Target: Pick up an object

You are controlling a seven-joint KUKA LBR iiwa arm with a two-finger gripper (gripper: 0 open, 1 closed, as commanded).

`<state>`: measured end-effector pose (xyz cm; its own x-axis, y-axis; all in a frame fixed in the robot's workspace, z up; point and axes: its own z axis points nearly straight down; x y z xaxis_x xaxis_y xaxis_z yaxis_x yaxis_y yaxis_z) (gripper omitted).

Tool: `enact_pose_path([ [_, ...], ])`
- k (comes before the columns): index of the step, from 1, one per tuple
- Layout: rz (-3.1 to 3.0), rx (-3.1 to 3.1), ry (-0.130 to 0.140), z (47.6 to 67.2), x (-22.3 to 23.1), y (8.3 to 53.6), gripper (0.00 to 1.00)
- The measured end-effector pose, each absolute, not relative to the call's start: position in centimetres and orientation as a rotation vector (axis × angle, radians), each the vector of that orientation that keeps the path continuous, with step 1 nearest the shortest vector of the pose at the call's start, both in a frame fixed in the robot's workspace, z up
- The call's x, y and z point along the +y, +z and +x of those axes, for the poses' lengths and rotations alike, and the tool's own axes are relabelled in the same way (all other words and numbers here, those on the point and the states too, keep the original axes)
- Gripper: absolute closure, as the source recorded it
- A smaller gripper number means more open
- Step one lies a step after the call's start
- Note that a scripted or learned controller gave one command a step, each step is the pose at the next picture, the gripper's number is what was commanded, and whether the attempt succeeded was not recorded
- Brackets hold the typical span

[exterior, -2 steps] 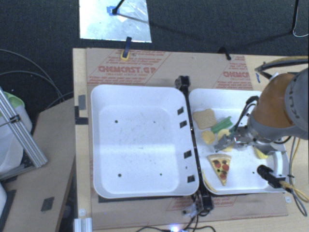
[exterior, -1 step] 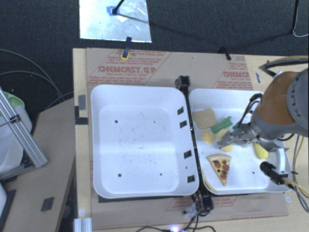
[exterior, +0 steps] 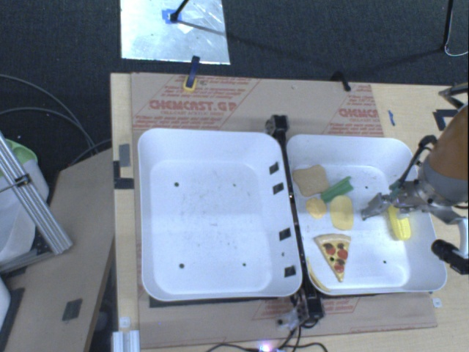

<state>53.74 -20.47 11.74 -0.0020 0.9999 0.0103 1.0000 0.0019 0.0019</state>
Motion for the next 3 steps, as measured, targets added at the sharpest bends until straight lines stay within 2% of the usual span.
enact_pose_path([
  [1, -2.216, -2.22, 0.0, 48.5, -16.0, 8.3, 0.0],
  [2, -2.212, -2.233, -0.002, 50.8, -10.4, 8.4, 0.0],
  [3, -2.225, -2.219, 0.0, 48.6, -15.0, 8.4, 0.0],
])
